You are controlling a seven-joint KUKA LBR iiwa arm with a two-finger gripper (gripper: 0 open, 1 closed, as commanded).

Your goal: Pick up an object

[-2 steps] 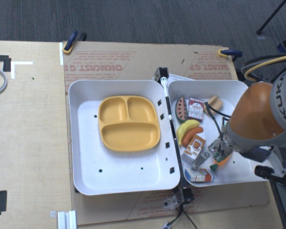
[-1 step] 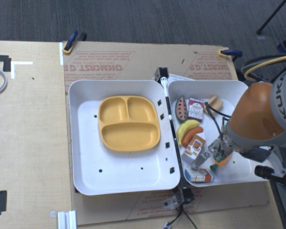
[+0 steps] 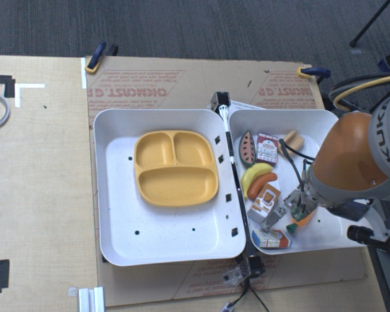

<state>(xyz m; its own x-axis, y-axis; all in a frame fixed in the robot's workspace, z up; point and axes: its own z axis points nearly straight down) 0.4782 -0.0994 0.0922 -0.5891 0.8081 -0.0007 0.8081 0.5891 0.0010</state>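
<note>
Orange-banded arm [image 3: 351,158], lettered "KU"

we see two white bins [image 3: 117,239], the left one holding a mustard-yellow divided plate [image 3: 176,168]. in the right one, a watermelon slice [image 3: 247,147] (red flesh, dark seeds, green rind) lies at twelve o'clock from a yellow banana [image 3: 257,174]. the arm [image 3: 348,158] is grey and orange, the cardboard [image 3: 149,86] tan with red print.

You're looking at a pale wooden bench [image 3: 39,194] with a cardboard sheet [image 3: 182,86] laid flat on it. Two white bins sit side by side on that sheet, the left bin [image 3: 110,194] touching the right bin [image 3: 325,236].
</note>
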